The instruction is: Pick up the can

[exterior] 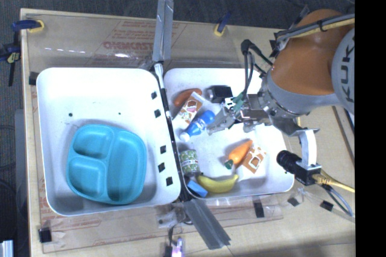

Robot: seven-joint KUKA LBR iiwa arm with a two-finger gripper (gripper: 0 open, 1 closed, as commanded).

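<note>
White plastic bins side by side; arm (pixel 307 69) comes in from the right over the right bin (pixel 274 180). Gripper (pixel 224 119) sits low in that bin's upper middle, fingers pointing left. Can't tell if it's clenched or released, the fingertips are lost in clutter.

Right at the fingertips, just left: blue-and-white bottle (pixel 199 123), lying tilted, looks touching or nearly so; can't confirm it's between the fingers. Up-left of the gripper: orange-brown packet (pixel 188 102) against the bottle. Just above the gripper: small black object (pixel 219 92).

The can (pixel 189 161), green patterned label, is below-left of the gripper, well apart from it, standing near the divider wall between the bins. Not held.

Below the gripper: carrot (pixel 239 153), with an orange-and-white carton (pixel 256 158) touching its right side. Further below: banana (pixel 218 183), lying flat near the bin's front edge. A blue item (pixel 195 190) is tucked under the banana's left end, just below the can.

Far left of the gripper, in the left bin (pixel 96 84): teal divided tray (pixel 107 163), lying flat.
</note>
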